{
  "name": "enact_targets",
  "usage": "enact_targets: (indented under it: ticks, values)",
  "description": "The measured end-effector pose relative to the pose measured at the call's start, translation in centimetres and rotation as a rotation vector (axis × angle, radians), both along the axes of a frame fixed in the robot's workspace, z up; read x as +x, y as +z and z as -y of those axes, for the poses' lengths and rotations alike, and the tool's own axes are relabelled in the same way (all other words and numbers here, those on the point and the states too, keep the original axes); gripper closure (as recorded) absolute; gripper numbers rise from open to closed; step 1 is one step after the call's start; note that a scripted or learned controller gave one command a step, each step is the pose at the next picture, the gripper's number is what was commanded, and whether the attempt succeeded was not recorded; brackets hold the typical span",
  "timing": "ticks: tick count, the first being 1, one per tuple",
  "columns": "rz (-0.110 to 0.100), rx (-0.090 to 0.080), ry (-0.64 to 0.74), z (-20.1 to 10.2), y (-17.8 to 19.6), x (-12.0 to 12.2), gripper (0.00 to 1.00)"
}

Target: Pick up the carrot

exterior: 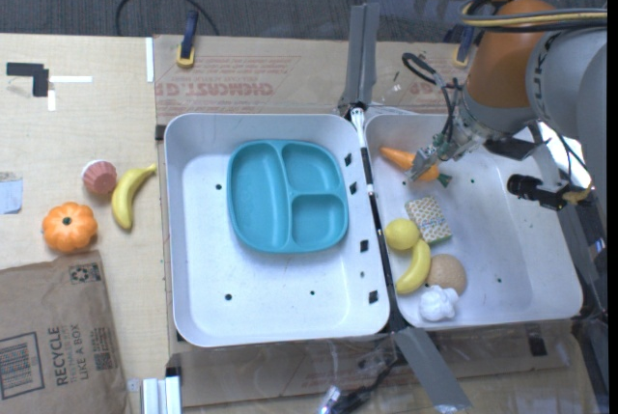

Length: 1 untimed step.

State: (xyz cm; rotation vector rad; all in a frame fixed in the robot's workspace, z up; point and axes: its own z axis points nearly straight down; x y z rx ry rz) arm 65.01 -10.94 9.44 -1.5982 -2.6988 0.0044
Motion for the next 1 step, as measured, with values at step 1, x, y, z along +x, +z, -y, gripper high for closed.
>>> enact_targets:
  ticks: [1]
  values:
    - [0.005, 0.001, 0.371, -3.84, 9.44, -0.07, 1.0]
